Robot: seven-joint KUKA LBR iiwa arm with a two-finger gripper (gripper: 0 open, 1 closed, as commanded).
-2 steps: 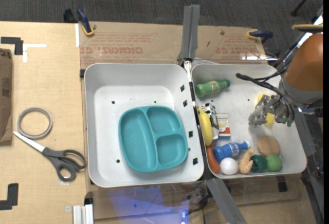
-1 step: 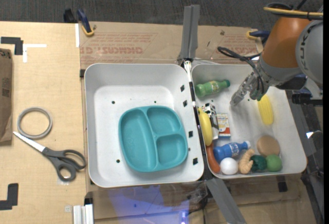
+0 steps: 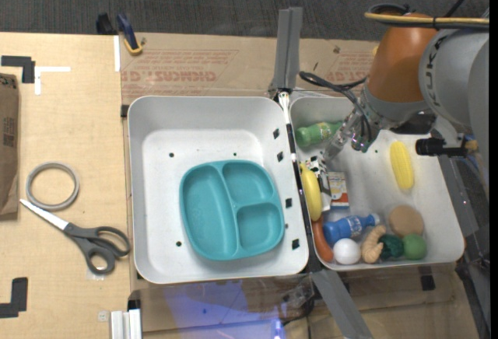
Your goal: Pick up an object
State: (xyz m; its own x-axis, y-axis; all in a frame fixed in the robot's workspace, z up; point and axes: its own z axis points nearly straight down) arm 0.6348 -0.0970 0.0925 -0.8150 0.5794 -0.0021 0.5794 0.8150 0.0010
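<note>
The right bin [image 3: 440, 197] holds several small objects. A green bottle [image 3: 315, 132] lies at its far left corner, and a yellow banana [image 3: 311, 191] runs along its left wall. A yellow corn-like piece [image 3: 401, 165] rests toward the right. A blue bottle [image 3: 348, 226], a white ball [image 3: 345, 251], a tan piece [image 3: 374, 242], a brown ball [image 3: 405, 219] and a green item [image 3: 412, 246] crowd the near end. My gripper [image 3: 338, 148] hangs low in the bin's far left part, just right of the green bottle and above a small printed box [image 3: 336, 186].
The left bin [image 3: 148, 174] holds a teal divided plate [image 3: 232, 209]. Left of the bins, scissors [image 3: 85, 236] and a tape roll [image 3: 52, 184] lie on the bench. A grey post [image 3: 286, 50] stands behind the bins' shared wall. The arm's orange band [image 3: 401, 57] looms over the right bin's far end.
</note>
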